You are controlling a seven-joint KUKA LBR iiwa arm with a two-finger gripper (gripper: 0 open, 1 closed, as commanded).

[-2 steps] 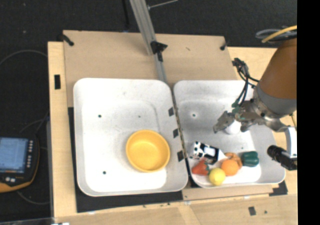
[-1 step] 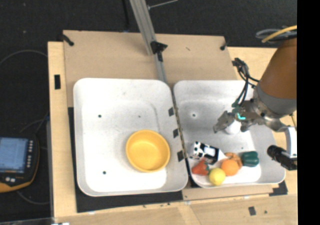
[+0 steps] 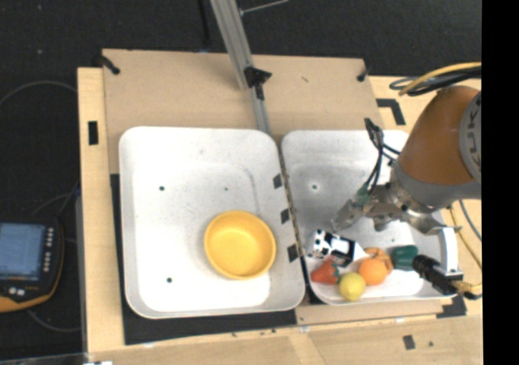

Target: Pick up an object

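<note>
Fruit pile [image 3: 357, 274] crowded against right bin's [image 3: 324, 169] near edge, claw [image 3: 369, 213] just above, spread unclear

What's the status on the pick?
Gripper over right bin, nothing seen held. Toys clustered at near edge: orange, lemon. Yellow bowl in left bin.

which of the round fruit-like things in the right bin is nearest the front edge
The yellow ball. It lies lowest in the pile, at the right bin's front rim, below the orange ball and beside the red piece.
</note>
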